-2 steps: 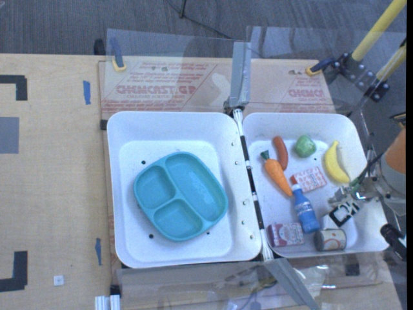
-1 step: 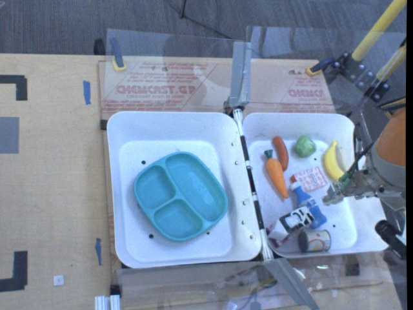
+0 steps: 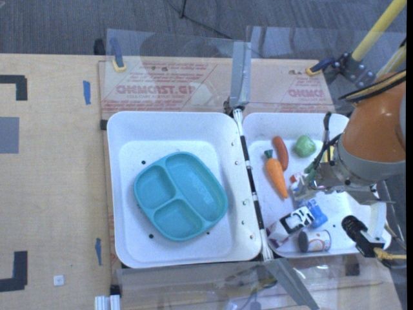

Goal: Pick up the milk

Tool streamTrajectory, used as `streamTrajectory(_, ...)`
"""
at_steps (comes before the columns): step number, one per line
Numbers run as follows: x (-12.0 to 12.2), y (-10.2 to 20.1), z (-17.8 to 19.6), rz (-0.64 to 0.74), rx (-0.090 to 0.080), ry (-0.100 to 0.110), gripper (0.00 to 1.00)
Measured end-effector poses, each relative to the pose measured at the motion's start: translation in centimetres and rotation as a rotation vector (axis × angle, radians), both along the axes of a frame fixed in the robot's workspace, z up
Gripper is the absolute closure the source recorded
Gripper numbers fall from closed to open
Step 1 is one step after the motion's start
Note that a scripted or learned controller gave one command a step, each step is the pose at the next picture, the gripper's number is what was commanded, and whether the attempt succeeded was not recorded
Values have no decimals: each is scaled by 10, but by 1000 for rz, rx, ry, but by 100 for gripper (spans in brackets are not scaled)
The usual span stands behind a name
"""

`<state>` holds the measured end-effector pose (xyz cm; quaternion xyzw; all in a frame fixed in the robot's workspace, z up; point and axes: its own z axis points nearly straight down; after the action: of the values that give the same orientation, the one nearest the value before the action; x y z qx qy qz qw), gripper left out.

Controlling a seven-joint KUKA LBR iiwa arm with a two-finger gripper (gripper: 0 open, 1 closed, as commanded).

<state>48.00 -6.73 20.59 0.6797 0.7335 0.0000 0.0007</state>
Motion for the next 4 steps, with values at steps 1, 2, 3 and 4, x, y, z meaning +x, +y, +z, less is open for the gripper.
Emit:
streamTrajectory(1,32,-33,84,355,-1,-2,100)
streamTrajectory(2,34,-32,94,358,-4,-6,100)
streamTrajectory(3,35,-32,105,361,-7,-10,100)
streamTrajectory(4,37,-31,115,363,-10,-14,100)
